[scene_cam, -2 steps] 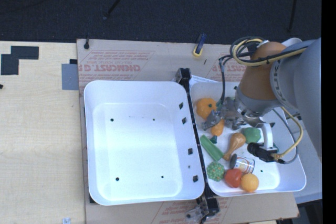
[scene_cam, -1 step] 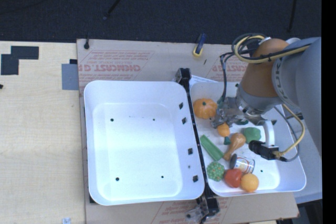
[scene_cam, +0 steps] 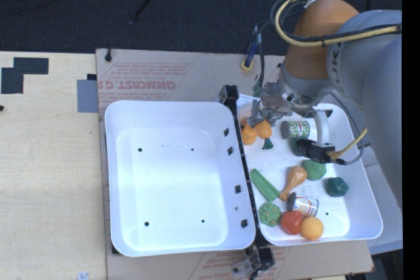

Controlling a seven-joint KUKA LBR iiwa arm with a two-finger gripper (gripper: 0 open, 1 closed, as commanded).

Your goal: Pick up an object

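Observation:
My gripper (scene_cam: 265, 116) hangs over the far left corner of the right bin (scene_cam: 367, 223), directly above two small orange fruits (scene_cam: 249, 135) that lie against the bin's left wall. One of these fruits (scene_cam: 264, 130) sits right under the gripper's tip. A tiny dark green piece (scene_cam: 268, 144) lies just in front of them. A green-labelled can (scene_cam: 296, 128) lies on its side to the gripper's right. The arm's wrist hides the bin's back edge.
Nearer the front of the right bin lie a green cucumber (scene_cam: 264, 185), a tan drumstick (scene_cam: 293, 179), a green round piece (scene_cam: 315, 170), a dark green lump (scene_cam: 337, 187), a silver can (scene_cam: 303, 205), a broccoli head (scene_cam: 269, 214), a tomato (scene_cam: 291, 222) and an orange (scene_cam: 312, 228). The left bin (scene_cam: 125, 141) adjoins.

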